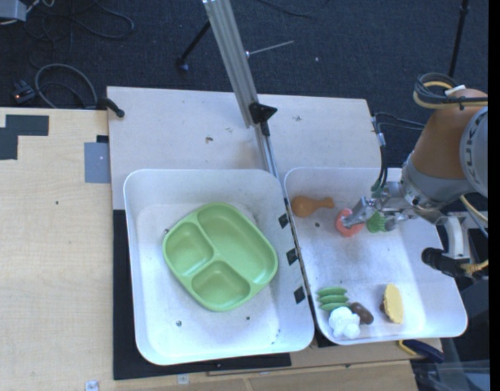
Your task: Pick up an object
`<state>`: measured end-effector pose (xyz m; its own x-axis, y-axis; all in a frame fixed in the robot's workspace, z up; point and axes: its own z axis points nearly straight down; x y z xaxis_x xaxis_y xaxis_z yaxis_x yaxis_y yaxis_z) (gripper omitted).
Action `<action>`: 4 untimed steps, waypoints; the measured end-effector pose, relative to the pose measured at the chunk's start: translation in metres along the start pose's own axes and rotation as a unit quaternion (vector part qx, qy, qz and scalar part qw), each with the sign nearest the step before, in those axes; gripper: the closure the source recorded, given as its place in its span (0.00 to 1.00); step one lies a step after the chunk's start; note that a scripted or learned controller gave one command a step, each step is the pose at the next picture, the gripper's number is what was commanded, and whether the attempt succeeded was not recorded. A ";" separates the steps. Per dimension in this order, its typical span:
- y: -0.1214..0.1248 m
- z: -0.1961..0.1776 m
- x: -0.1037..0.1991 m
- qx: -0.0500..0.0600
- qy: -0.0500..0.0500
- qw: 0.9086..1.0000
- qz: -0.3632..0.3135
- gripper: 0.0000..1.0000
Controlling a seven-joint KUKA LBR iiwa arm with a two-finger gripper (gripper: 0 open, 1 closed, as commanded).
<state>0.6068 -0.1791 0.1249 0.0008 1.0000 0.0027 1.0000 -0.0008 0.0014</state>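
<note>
A: Start at the left. What's in the left bin (144,218)?

B: One green plate (220,256), smooth moulded plastic, rounded corners, three compartments. It lies flat and turned on a slant, roughly mid-bin. Nothing sits on it.

A: And across the divider?

B: The right bin (445,320) holds the small things. Near its upper left corner lies a tan toy drumstick (310,206), fat end to the left, thin end pointing right. Just right of it is a round orange-red piece (348,222), glossy like plastic. Down at the near edge are a green pea pod (331,297), a white crumpled lump (344,322) touching a small brown piece (362,312), and a yellow ridged piece (392,303), long axis running up and down the view.

A: Where are the jaws (374,215)?

B: Low over the upper part of the right bin, coming in from the right. The orange-red piece lies immediately to their left, touching or nearly so. There is also something small and green (378,223) right at the metal tips.

A: Apart, together, or clamped on something?

B: I cannot tell. The tips are a small shiny tangle, and whether the green thing sits between them or just beneath is not readable.

A: So which object does the pick turn on?

B: My guess is the orange-red piece, the nearest. It is round, so no long axis to line up with; smooth plastic may slip.
</note>
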 end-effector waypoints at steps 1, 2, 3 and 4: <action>0.001 -0.013 -0.001 -0.002 0.000 1.000 0.001 1.00; 0.008 -0.072 0.006 -0.002 -0.002 1.000 -0.002 1.00; 0.008 -0.099 0.005 0.000 -0.002 1.000 -0.001 1.00; -0.007 -0.105 0.058 0.002 0.000 1.000 -0.003 1.00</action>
<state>0.5999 -0.1218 0.2296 -0.0043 1.0000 0.0024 1.0000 0.0043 -0.0034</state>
